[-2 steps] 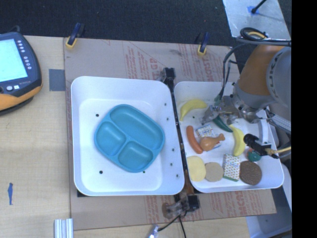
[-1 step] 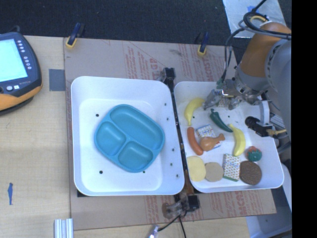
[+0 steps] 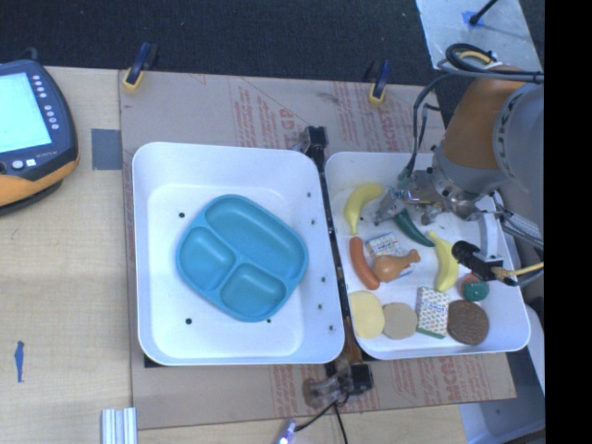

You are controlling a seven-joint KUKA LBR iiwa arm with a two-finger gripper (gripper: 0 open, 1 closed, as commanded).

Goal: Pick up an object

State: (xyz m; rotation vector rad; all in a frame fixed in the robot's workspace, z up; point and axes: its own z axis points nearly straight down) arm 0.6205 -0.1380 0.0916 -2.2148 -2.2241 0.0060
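The brown cookie (image 3: 468, 322) and toy foods lay crowded below the claw (image 3: 413, 203), which hung low over them to grab one, grip unclear.

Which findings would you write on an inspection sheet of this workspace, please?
Surface: wooden bench with a cardboard sheet under two white bins.
Job's things: right bin holds toy food, among it a yellow banana, an orange sausage, a chicken drumstick, a brown patty.
Clutter: left bin holds a blue divided plate.
Grippers: claw low over the right bin's upper part.
Cables: black ones near the arm and at the bench front.
Surroundings: teach pendant at left.
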